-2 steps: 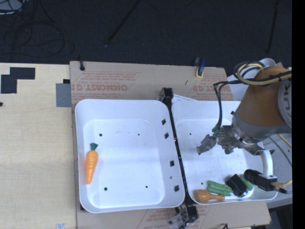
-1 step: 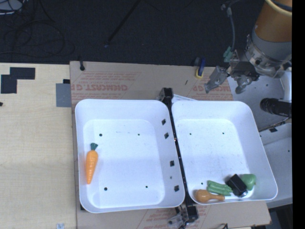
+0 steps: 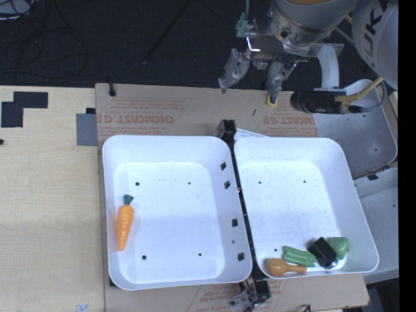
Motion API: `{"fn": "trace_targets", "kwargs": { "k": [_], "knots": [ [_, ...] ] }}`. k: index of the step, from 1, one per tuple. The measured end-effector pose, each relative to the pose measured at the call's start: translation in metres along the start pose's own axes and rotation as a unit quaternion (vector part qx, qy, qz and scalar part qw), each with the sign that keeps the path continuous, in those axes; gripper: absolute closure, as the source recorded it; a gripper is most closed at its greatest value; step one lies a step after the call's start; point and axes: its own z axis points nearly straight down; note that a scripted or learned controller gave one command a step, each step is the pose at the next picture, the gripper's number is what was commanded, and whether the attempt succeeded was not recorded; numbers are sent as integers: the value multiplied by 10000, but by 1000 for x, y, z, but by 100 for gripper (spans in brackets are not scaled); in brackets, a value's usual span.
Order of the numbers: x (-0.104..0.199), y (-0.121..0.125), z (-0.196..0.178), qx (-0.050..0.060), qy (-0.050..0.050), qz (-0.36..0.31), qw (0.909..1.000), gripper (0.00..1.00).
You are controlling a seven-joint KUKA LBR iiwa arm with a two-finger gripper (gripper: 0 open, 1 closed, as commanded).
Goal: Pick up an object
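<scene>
The toy carrot [image 3: 125, 221] lies alone in the left bin [image 3: 166, 149], close to that bin's left wall and a bit nearer the front than the back. It is long and thin, with its green top pointing to the back of the bin and its orange tip pointing to the front, so its long side runs almost straight along the wall. The gripper [image 3: 250, 83] hangs high up past the back edge of the bins, over the brown cardboard [image 3: 162, 112], about in line with the black divider [image 3: 235, 194] between the two bins. Its two fingers are spread apart and there is nothing between them. From the gripper, the carrot lies far off, toward the front and well to the left side of the picture. Nothing sits near the carrot, so I think the way down to it is free, though the wall next to it leaves little room for a finger on that side. The right bin [image 3: 296, 149] has a small pile in its front right corner: a green pea pod [image 3: 298, 256], a black block [image 3: 322, 251], a rounded green thing [image 3: 338, 244] and a tan pear-shaped thing [image 3: 283, 267]. They touch each other, so I think picking one out would be harder.
</scene>
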Motion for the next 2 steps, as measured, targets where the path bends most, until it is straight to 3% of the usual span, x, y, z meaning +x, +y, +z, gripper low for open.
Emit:
{"fn": "trace_targets", "kwargs": {
  "k": [1, 2],
  "knots": [
    [-7, -1, -5, 64, -28, 40, 10000, 100],
    [35, 17, -86, 12, -16, 56, 10000, 100]
  ]
}}
